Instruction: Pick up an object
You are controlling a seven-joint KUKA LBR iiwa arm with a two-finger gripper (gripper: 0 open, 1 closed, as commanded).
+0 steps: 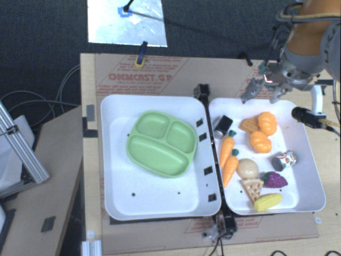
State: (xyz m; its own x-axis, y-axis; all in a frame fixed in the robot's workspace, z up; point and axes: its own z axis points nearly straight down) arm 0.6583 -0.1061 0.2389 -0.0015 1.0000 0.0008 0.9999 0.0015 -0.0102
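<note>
With its fingers apart and holding nothing, the tool [265, 92] hovers above the right bin's [309, 143] far rim, where the crowded toy food could make a descent nudge neighbours.

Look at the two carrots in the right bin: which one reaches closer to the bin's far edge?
The upper carrot, lying beside the divider just below the black block. The other carrot sits lower, touching the beige round piece.

The round green plastic plate [161, 143] looks smooth and matt. At its 3 o'clock, two long orange plastic carrots [228, 159] shine slightly. The white plastic bins [117, 196] look glossy.
</note>
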